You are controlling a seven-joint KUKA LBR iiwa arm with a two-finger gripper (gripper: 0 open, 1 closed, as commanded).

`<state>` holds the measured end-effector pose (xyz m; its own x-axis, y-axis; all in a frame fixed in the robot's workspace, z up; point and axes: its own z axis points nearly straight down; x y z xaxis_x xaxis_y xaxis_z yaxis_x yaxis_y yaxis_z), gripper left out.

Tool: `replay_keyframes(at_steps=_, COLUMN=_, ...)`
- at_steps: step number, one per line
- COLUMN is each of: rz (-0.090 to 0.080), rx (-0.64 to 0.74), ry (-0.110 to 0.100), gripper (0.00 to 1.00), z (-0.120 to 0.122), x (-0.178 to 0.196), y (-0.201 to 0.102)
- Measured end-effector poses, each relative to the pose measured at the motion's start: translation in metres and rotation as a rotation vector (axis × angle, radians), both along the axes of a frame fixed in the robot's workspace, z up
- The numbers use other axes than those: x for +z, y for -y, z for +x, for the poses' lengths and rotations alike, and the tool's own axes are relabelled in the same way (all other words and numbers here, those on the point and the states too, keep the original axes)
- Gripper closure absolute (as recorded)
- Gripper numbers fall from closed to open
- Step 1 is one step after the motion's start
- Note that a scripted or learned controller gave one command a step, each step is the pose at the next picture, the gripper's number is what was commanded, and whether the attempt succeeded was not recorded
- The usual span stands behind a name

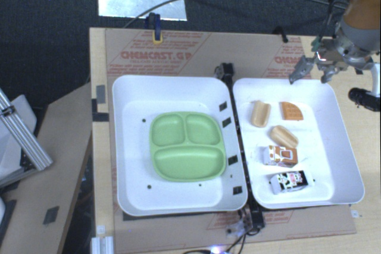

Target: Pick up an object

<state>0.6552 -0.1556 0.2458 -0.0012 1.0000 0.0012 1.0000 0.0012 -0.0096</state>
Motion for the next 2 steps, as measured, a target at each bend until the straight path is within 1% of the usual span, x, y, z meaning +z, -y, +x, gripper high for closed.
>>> replay_keyframes(at_steps=1, rz=-0.002, rx=0.002, ry=0.011, gripper=0.0, z=0.002, x=0.007, y=0.0)
replay_keyframes(at_steps=2, rz=-0.001, rx=0.005, ry=0.008, gripper=0.0, z=0.004, x=-0.048, y=-0.011)
